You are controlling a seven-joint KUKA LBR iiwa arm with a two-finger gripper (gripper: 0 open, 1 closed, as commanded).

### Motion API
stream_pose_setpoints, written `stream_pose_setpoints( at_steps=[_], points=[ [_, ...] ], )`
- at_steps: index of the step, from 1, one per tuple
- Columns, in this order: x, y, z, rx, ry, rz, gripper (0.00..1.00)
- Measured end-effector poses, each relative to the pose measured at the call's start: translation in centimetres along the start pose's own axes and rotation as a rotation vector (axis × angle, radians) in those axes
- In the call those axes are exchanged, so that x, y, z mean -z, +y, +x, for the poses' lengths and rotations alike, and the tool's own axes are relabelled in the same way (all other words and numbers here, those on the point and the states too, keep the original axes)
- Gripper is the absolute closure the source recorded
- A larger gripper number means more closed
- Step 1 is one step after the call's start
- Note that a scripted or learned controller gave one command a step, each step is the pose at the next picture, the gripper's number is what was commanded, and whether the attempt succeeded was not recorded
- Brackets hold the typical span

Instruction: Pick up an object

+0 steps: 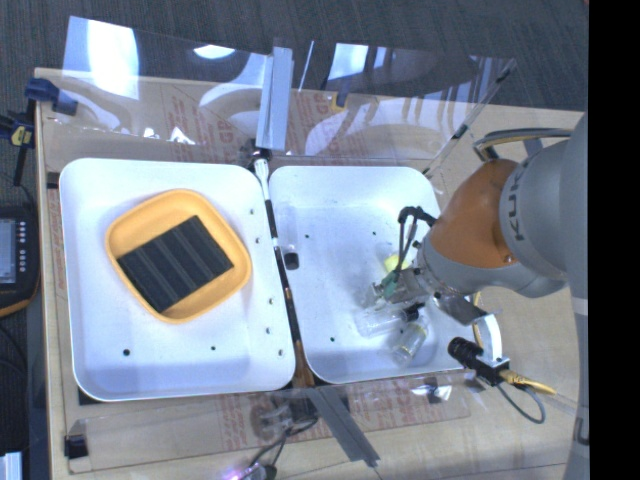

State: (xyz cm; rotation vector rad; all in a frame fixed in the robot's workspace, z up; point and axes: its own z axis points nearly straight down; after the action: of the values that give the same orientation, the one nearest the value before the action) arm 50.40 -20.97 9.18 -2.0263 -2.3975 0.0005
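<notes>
In the right bin [330, 198] my gripper [400, 290] reaches down over a small cluster of objects. A clear plastic item [385, 320] lies just below it, with another clear piece [408, 343] nearer the bin's front wall. A yellow-green object [392, 264] peeks out beside the wrist. The arm [480, 233], grey with its orange band, covers the bin's right side and hides the fingertips. The left bin [80, 298] holds a yellow dish with a black ribbed insert [178, 256].
A divider rail [278, 268] runs between the two bins. A clear plastic shield [300, 88] stands behind them. A black device [15, 253] sits at the far left edge. Cables and a connector [485, 363] hang by the bench's front right.
</notes>
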Motion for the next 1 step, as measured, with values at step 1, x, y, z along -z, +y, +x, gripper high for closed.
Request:
stream_pose_setpoints(
  at_steps=[1],
  points=[
    [0.00, -0.01, -0.03, 0.000, 0.000, 0.000, 0.00]
  ],
)
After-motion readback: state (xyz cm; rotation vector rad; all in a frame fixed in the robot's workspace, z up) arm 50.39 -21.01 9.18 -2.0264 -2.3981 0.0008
